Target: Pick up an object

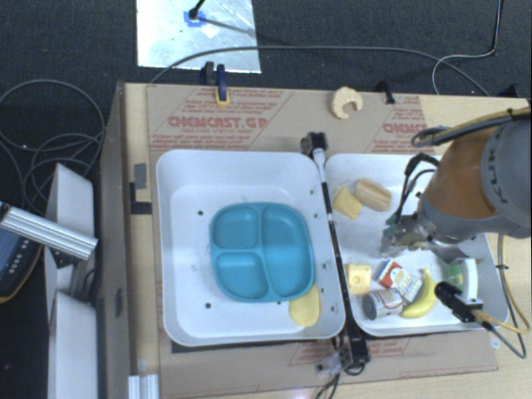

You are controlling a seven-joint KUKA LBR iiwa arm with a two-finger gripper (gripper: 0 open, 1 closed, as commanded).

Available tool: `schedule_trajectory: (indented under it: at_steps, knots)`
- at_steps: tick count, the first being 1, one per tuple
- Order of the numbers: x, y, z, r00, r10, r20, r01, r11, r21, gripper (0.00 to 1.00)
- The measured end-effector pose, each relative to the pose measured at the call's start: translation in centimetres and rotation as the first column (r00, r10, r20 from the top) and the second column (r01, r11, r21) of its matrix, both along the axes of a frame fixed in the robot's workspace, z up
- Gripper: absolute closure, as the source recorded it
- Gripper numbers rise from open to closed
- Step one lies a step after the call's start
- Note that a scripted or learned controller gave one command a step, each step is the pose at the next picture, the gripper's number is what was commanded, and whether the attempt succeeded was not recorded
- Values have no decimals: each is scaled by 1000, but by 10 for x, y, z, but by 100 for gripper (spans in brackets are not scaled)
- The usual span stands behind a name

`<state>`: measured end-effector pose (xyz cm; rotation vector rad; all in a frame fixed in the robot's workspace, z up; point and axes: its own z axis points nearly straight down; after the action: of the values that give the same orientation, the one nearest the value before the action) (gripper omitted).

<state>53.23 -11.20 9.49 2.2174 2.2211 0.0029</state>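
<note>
Gripper [399, 238] hovered just above the small carton [397, 277]; whether its jaws were apart, I couldn't tell. Descent still needed.

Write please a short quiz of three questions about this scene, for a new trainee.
1. True or false: the blue divided plate lies in the left bin.
2. Which thing lies in the left bin beside the plate, near the bin's front right corner?
A. a banana
B. a flat yellow piece
C. a can
3. Fill in: the banana lies in the ____ bin.

Key
1. True.
2. B, the flat yellow piece; the banana and the can lie in the right bin.
3. Right, near its front edge, next to a small red and white packet. The gripper hangs over this bin.
</note>
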Motion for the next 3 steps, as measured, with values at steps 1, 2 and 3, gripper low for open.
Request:
schedule_trajectory:
  at_steps: [1, 2, 3]
  knots:
    - [64, 61, 92, 1000, 4, 4, -4, 1000, 2, 100]
    - [58, -10, 85, 1000, -2, -1, 2, 1000, -2, 100]
    - [91, 77, 90, 1000, 4, -1, -4, 1000, 3, 100]
